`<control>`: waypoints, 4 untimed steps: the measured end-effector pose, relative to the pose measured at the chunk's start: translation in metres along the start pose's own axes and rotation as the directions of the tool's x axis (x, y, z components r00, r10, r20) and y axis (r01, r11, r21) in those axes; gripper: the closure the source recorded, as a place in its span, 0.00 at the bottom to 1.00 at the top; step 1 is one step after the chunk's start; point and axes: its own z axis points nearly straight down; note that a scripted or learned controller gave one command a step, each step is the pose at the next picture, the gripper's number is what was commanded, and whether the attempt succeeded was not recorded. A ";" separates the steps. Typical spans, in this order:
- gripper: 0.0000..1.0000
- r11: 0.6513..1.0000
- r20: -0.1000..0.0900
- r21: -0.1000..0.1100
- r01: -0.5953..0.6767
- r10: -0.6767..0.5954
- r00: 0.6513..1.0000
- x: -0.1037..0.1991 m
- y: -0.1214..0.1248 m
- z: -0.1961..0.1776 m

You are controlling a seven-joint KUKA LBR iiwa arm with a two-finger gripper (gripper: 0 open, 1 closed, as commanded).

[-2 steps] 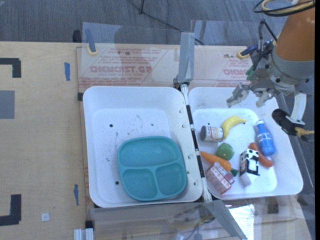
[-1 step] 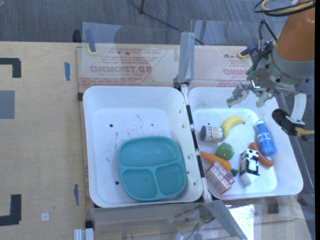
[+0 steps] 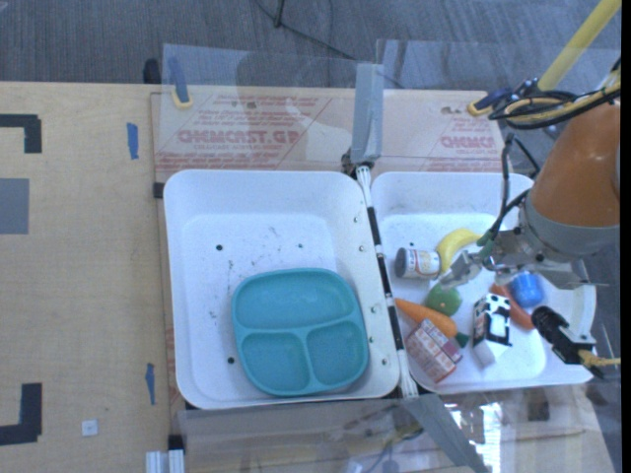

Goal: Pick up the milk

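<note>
The milk (image 3: 493, 320) is a small white carton with black cow patches. It lies on its side near the front of the right bin (image 3: 523, 371). My gripper (image 3: 471, 264) hangs over the middle of that bin, beside a yellow banana (image 3: 455, 244) and above a green item (image 3: 444, 300). It is up and to the left of the milk, apart from it, and nothing shows in its grasp. The grey and orange wrist (image 3: 572, 190) covers the bin's right side.
In the right bin lie a small can (image 3: 417, 261), a carrot (image 3: 426, 315), a checkered box (image 3: 432, 350) and a blue object (image 3: 527, 289). The left bin (image 3: 197, 264) holds a teal divided plate (image 3: 298, 330). Cables (image 3: 537, 106) hang at the back right.
</note>
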 end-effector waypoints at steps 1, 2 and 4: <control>0.00 1.000 0.000 -0.002 0.006 -0.006 1.000 -0.050 -0.029 0.071; 0.00 0.976 0.002 -0.004 0.216 -0.216 0.976 -0.100 -0.049 0.050; 0.00 0.974 0.002 -0.002 0.225 -0.225 0.974 -0.004 -0.024 -0.091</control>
